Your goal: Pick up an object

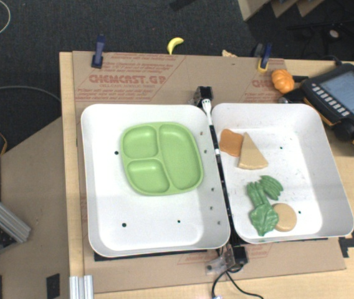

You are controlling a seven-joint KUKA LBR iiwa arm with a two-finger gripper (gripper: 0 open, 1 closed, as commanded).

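Note:
The right bin holds several toy foods. An orange-brown square piece lies near its left wall, touching a pale tan wedge. Lower down a green leafy piece stretches toward the front, and a round tan disc rests against its lower end. In the left bin sits a green divided plate with three compartments.
Outside the bins, a small orange object and a black handheld pendant lie at the back right. A yellow banana-shaped toy sits beyond the board's far edge. Blue clamps grip the cardboard sheet.

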